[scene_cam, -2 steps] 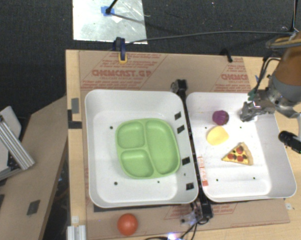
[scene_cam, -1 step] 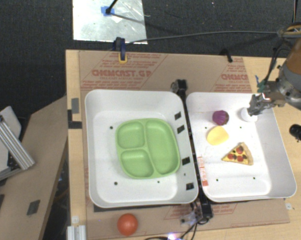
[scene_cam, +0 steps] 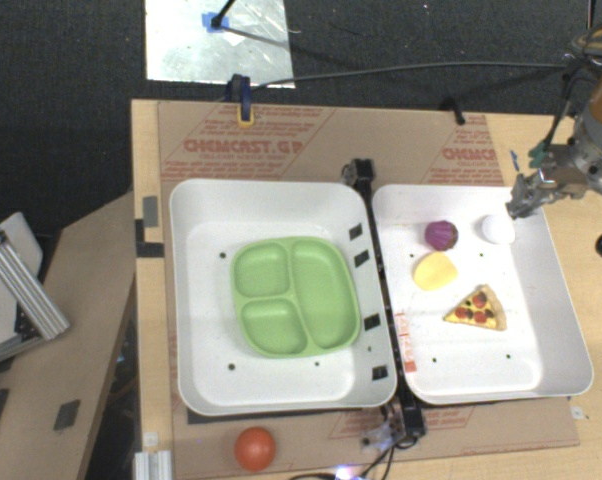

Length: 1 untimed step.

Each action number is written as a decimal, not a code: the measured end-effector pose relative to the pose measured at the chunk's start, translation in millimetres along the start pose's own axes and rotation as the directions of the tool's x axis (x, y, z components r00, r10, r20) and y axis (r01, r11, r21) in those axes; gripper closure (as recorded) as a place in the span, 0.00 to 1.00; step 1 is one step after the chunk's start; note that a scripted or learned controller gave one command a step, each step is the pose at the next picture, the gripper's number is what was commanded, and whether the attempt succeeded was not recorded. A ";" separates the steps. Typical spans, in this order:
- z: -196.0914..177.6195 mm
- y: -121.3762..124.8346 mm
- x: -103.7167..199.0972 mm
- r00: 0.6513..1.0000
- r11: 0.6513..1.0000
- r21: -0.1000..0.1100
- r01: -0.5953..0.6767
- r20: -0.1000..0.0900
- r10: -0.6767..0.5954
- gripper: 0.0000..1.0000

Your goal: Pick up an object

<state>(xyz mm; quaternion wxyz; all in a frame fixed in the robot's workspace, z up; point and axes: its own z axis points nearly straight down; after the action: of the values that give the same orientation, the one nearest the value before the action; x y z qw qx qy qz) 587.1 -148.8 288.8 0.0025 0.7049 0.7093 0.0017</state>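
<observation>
gripper [scene_cam: 526,196] over the right bin's [scene_cam: 556,298] far right corner, beside a white ball [scene_cam: 496,229], finger spread hard to tell

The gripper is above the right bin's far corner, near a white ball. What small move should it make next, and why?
Probably move a little toward the left and lower onto the white ball. The gripper hangs at the far right corner of the right bin, and that ball is the nearest object. The purple ball, yellow piece and pizza slice lie farther away.

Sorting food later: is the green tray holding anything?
Empty: all three compartments of the green tray show bare green plastic.
</observation>
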 end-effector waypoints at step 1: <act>-0.4 -11.0 57.9 1.000 1.000 0.004 0.003 -0.003 -0.003 1.00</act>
<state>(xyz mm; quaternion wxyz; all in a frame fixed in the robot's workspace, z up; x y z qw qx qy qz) 575.7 -91.0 289.0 0.0000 0.7037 0.7105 0.0012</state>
